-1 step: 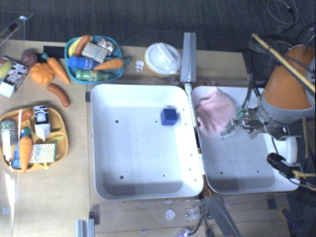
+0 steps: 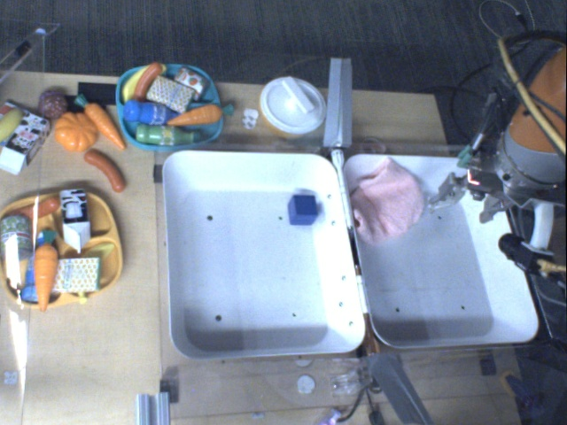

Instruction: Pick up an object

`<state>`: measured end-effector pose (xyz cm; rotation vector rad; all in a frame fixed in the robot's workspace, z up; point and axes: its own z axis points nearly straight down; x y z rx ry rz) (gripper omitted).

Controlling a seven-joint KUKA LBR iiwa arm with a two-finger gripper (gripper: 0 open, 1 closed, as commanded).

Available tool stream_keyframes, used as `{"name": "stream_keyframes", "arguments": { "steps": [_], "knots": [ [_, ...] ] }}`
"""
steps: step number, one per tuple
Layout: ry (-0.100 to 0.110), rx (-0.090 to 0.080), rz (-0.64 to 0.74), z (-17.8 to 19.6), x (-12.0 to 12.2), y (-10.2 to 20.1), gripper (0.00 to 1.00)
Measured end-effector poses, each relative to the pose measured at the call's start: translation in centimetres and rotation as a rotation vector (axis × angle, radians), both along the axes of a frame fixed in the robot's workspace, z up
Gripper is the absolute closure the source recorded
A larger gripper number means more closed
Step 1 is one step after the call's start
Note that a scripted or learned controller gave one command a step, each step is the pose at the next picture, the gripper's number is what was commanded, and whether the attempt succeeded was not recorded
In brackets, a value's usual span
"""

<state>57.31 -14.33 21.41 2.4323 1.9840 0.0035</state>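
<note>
— Wooden bench [image 2: 124, 343] under dark carpet, two white bins on it. Where are the fingers?

— The gripper [image 2: 464, 204] hangs over the upper right of the right bin [image 2: 461, 336]. Its fingers [image 2: 440, 198] stand apart, with only the bin floor showing between them.

— And what is nearest?

— A pink cloth [image 2: 387, 204], bunched in the upper left corner of that same bin, against the wall shared with the other bin. The left fingertip points at its right edge and sits just beside it; I cannot tell whether they touch. The cloth is not between the fingers.

— Anything else to pick?

— A blue block [image 2: 303, 208] in the left bin [image 2: 257, 348], toward its upper right, well apart from the gripper and across the wall from the cloth.

— Farther out?

— Behind the bins, a white lidded bowl [image 2: 292, 104] and a blue bowl [image 2: 213, 133] heaped with toy food. Left of that lie a toy pumpkin [image 2: 73, 131], a carrot [image 2: 106, 124] and a sausage [image 2: 106, 171] on the bare wood. At the far left edge sits a yellow tray [image 2: 111, 237] holding more toy food. The arm [image 2: 532, 140], grey with its orange band, comes in from the right.
</note>
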Motion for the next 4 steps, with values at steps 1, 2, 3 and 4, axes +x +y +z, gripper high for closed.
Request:
{"name": "stream_keyframes", "arguments": {
  "steps": [1,2,3,4],
  "knots": [
    [0.004,0.001,0.111,-8.6,-2.4,1.8,0.00],
    [-0.002,-0.001,0.021,-6.8,2.0,-2.0,0.00],
    [-0.005,-0.002,0.203,-12.4,8.3,2.3,0.00],
    [-0.010,-0.003,0.210,-11.2,8.5,2.5,1.00]
  ]
}}
